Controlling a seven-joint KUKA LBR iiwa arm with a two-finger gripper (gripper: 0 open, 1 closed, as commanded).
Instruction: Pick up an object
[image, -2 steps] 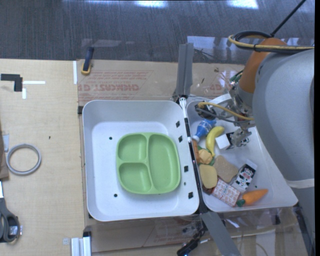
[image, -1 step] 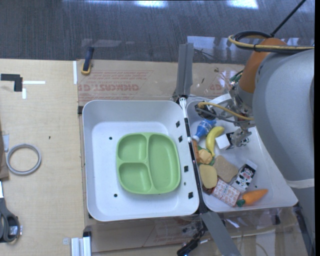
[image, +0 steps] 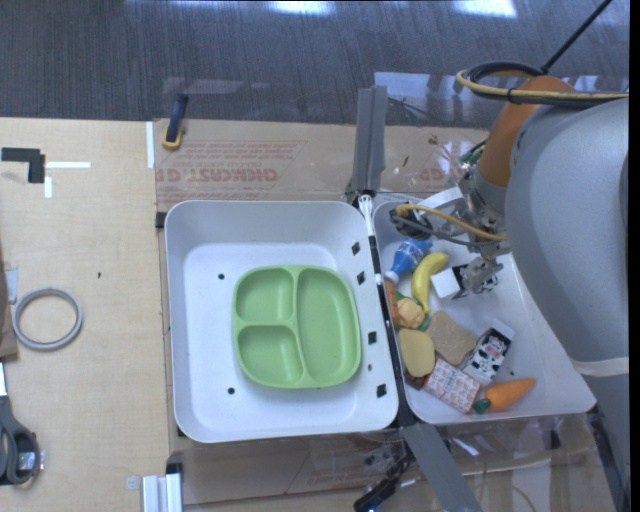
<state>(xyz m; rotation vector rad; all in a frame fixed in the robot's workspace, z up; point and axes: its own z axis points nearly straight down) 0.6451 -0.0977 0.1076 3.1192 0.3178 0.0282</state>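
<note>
The tool (image: 482, 272) is lowered into the right bin (image: 555, 345), just right of the banana (image: 428, 276). Whether it is clenched or released cannot be told. A green plate (image: 298, 326) is seen in the left bin (image: 200, 300).

Table (image: 80, 400): pale wood surface, with a brown cardboard sheet (image: 260, 165) laid across its far middle. Directly on it stood two shallow white bins side by side, left bin (image: 190, 330) and right bin (image: 545, 345). A grey tape ring (image: 45, 318) lay well left of the bins; black scissors (image: 18, 450) sat at the near left edge.
</note>
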